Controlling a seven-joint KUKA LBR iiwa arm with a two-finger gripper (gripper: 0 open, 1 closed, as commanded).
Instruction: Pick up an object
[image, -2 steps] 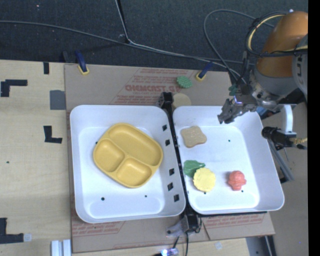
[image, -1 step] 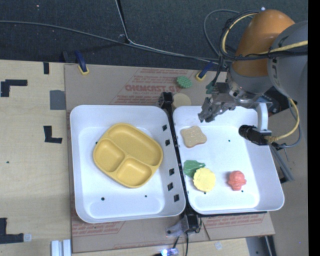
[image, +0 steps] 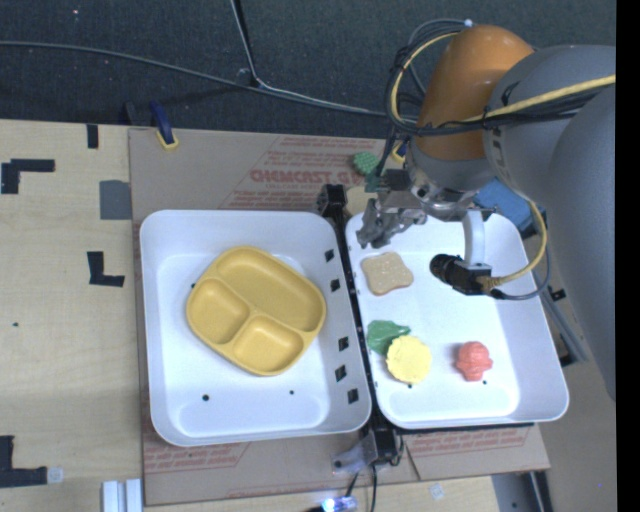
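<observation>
In the right bin (image: 520, 400) lie a tan toast slice (image: 386, 273), a green leafy piece (image: 384, 334), a yellow round piece (image: 409, 360) touching the green one, and a red piece (image: 473, 361). My gripper (image: 377, 232) hangs over the bin's far left corner, just above and behind the toast slice. Nothing shows between its fingers. A yellow divided plate (image: 256, 310) rests in the left bin (image: 175, 400).
A small green object (image: 366, 161) lies on the cardboard behind the bins. The arm's grey body and orange band cover the far right of the right bin. Black clips line the divider between the bins.
</observation>
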